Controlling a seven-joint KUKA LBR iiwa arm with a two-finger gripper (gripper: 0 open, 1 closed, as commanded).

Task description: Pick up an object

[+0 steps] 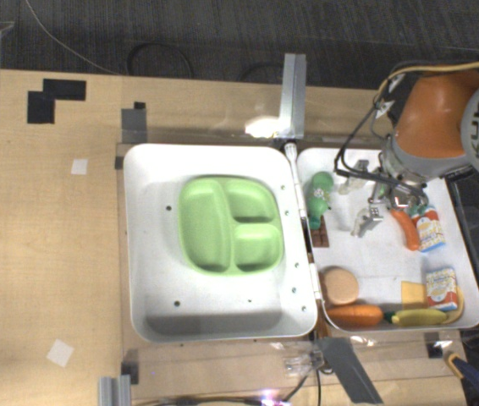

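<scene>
My gripper (371,216) hangs low over the upper middle of the right bin (375,256), under the orange wrist band (432,117). Nothing is visibly held in it. Just to its right lie an orange carrot-like piece (404,227) and a small carton (430,231). To its left lie a green bottle-shaped toy (318,191) and a dark brown bar (320,232). A round tan bun (340,285), an orange sausage shape (356,315), a yellow banana (422,317), a cheese wedge (412,292) and a second small carton (443,286) lie along the bin's front.
The left bin (151,227) holds a green divided plate (227,224). A raised divider wall (300,227) separates the two bins. A metal post (294,96) stands behind them. Cables (358,138) loop off the wrist above the right bin's back edge.
</scene>
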